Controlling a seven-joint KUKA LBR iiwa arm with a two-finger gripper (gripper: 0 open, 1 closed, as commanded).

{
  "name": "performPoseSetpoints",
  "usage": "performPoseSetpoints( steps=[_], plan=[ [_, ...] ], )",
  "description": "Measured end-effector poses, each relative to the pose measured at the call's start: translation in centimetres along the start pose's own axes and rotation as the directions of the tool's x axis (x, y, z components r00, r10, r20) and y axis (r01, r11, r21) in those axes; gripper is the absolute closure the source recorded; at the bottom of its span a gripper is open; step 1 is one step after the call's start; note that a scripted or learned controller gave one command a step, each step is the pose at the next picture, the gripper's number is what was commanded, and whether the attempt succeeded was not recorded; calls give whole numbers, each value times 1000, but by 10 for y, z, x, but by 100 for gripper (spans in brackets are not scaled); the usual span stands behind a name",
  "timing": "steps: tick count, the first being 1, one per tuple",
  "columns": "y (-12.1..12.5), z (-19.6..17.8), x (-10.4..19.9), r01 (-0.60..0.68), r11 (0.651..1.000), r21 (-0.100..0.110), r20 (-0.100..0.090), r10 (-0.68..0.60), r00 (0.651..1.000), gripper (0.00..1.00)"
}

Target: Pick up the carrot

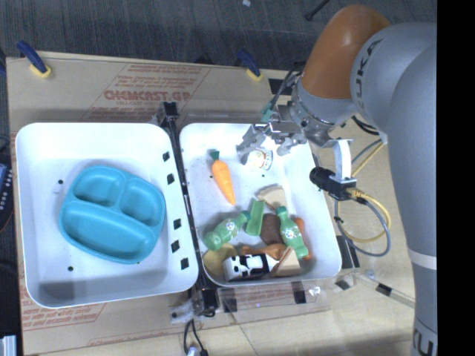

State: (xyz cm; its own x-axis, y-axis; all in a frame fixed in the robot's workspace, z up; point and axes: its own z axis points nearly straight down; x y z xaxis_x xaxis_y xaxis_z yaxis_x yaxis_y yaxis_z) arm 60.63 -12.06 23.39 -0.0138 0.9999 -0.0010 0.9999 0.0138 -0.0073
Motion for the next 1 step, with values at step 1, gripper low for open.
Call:
performPoseSetpoints(
  steps=[1],
  plan=[
    [-3,144,9,-78,997,2,0,78,997,0]
  ],
)
